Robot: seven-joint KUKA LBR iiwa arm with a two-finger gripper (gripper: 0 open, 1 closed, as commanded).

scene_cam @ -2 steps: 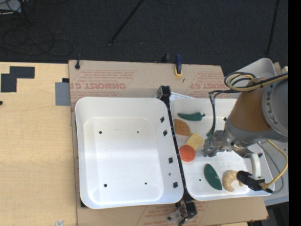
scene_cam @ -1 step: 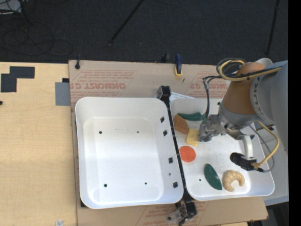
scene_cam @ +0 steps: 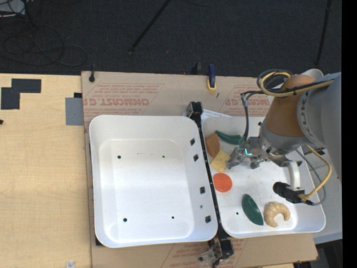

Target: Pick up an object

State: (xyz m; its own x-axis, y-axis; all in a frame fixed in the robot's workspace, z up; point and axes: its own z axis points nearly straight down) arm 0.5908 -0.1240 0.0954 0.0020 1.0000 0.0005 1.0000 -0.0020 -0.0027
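The claw (scene_cam: 244,159) is hanging low in the right bin (scene_cam: 312,223), just beside the yellow block (scene_cam: 219,161) — whether it is open or closed I cannot tell. Nothing is showing as lifted, so the pick is judged not yet done. Counted in that bin: one yellow block, one brown chunk (scene_cam: 212,144), one orange disc (scene_cam: 222,182), one croissant (scene_cam: 276,213) and two green pieces (scene_cam: 252,209) — six things.
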